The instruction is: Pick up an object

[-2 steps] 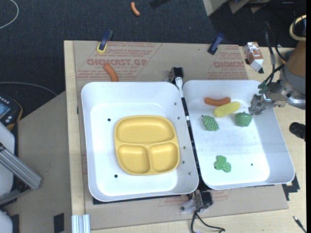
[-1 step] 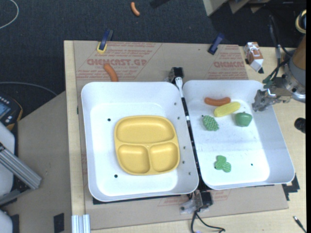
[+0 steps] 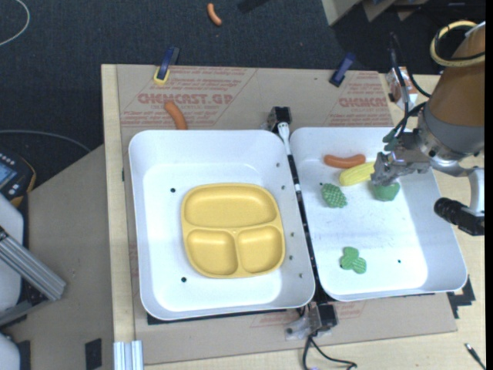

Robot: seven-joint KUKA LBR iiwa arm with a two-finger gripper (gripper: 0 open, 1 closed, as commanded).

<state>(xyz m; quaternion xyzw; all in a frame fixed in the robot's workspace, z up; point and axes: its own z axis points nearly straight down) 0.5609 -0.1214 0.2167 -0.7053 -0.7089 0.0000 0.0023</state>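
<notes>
In the right bin (image 3: 416,272) lie several toy foods: an orange-red sausage (image 3: 343,160), a yellow corn cob (image 3: 356,176), a green textured piece (image 3: 333,196), a green broccoli-like piece (image 3: 353,260) and a green piece (image 3: 387,191) at the gripper's tip. My gripper (image 3: 384,177) reaches in from the right and hangs low over that last green piece, right beside the corn cob. The grey arm with its orange band (image 3: 462,68) rises behind it.
The left bin (image 3: 150,168) holds a yellow three-compartment plate (image 3: 231,230). An orange sausage (image 3: 176,114) lies on the cardboard behind the left bin, and another (image 3: 214,13) on the dark floor. Clamps hold the board's far edge. A black fitting (image 3: 461,214) sticks out at the right.
</notes>
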